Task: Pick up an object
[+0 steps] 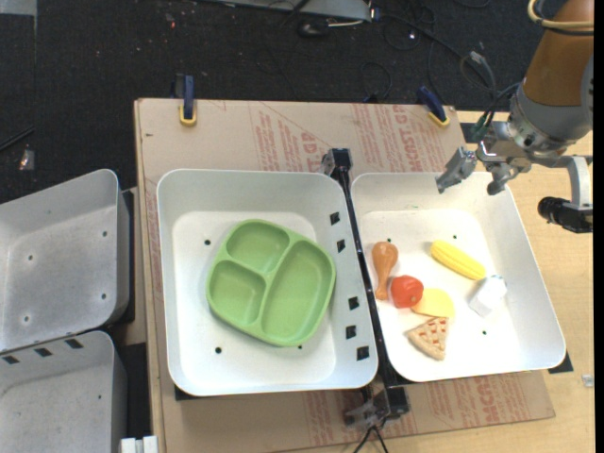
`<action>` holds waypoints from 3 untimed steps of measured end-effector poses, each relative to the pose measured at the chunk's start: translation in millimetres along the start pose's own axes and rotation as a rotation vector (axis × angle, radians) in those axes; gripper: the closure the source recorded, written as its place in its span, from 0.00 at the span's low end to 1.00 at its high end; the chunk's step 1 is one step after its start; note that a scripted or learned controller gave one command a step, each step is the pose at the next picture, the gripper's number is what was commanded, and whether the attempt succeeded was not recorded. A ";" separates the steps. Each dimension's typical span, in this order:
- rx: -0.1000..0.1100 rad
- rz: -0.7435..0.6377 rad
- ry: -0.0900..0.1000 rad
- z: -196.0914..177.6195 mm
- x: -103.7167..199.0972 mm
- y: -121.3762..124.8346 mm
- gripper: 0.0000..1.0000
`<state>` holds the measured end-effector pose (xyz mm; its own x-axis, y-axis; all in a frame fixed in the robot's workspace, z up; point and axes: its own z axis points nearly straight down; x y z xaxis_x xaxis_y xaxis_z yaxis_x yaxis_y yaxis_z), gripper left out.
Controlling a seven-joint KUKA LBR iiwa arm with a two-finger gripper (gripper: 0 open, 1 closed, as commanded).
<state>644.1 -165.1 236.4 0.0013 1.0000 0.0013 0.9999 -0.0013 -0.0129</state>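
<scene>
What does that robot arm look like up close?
The arm is a thick rounded tube, orange above and grey toward the wrist. Dark cables run alongside it. It ends in a small grey metal gripper with two thin fingers.

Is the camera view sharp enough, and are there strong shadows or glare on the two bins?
Camera view: mostly sharp; light even and soft, with faint shadows under the green plate and toy foods; no harsh glare on the white bins; the gripper looks slightly blurred.

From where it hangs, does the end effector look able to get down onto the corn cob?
Probably yes. The end effector hangs open above the bin's far edge, and the corn cob lies uncovered, apart from the other pieces.
</scene>
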 end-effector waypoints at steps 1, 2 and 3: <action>-0.013 -0.002 -0.002 -8.7 0.5 2.4 0.00; -0.008 -0.001 -0.001 55.6 0.9 3.8 0.00; -0.010 -0.001 -0.001 98.7 1.0 4.3 0.00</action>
<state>647.1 -164.0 137.7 0.0003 1.0000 -0.0001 1.0000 -0.0003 -0.0032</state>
